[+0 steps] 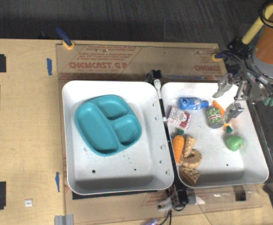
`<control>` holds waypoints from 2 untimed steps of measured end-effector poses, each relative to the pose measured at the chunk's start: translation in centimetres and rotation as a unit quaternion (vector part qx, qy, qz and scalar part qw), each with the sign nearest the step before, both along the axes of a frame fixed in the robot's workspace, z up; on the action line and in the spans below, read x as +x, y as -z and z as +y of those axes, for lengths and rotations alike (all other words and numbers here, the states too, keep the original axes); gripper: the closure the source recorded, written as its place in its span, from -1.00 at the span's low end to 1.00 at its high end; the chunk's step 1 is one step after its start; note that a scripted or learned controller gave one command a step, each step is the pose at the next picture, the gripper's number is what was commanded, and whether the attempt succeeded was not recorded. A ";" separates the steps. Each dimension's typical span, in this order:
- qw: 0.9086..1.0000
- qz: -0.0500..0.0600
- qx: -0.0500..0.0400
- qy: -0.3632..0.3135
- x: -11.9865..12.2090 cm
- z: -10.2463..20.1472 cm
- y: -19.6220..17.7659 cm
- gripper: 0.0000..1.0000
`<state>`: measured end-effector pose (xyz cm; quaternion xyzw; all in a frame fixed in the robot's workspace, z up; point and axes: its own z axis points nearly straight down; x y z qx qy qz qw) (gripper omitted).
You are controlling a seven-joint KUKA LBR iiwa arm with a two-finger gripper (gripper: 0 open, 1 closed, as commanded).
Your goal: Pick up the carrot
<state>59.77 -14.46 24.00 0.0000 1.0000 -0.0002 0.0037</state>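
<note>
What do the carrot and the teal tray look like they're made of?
The carrot looks like smooth moulded plastic, a toy: uniform orange with a soft sheen. The teal tray also looks like plastic, matte to satin, one even colour with rounded moulded compartments. Neither can be confirmed by sight alone.

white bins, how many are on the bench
2. The left bin sits on the bench and holds a teal divided plate. The right bin lies beside it, touching along the middle, and holds the carrot and other small items.

Dark carpeted floor (127, 8), tan bench (19, 125), blue tape marks (49, 66)
</note>
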 end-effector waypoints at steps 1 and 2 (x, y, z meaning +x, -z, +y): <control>1.000 0.004 0.001 0.001 1.5 -5.4 14.3 -1.00; 1.000 -0.006 -0.001 -0.001 2.1 -5.2 12.5 1.00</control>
